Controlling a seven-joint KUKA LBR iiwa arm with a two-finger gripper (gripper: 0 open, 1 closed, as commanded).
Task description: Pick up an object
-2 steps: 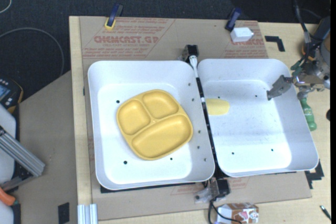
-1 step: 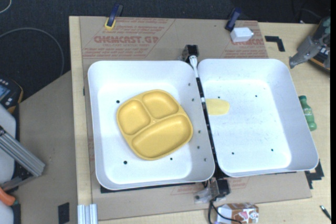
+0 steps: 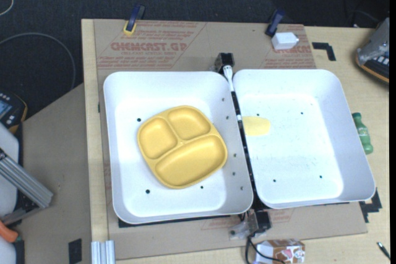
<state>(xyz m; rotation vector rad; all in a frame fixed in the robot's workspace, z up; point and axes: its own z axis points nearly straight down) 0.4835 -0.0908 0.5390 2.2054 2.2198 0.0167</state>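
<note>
Glossy yellow plastic tray (image 3: 182,146), smooth white plastic bins (image 3: 117,133), matt cardboard base (image 3: 185,46)

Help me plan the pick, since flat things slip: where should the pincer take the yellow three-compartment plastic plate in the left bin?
Probably the raised outer rim of the yellow three-compartment plastic plate, coming straight down, one finger inside a compartment and one outside. It lies flat, compartments up, clear of the left white bin's walls, so the rim facing the right bin looks easiest.

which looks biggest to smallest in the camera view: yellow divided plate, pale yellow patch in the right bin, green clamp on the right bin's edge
1. yellow divided plate, by far the largest, in the left bin
2. pale yellow patch in the right bin
3. green clamp, close in size to the patch, so that ranking is unsure
</note>
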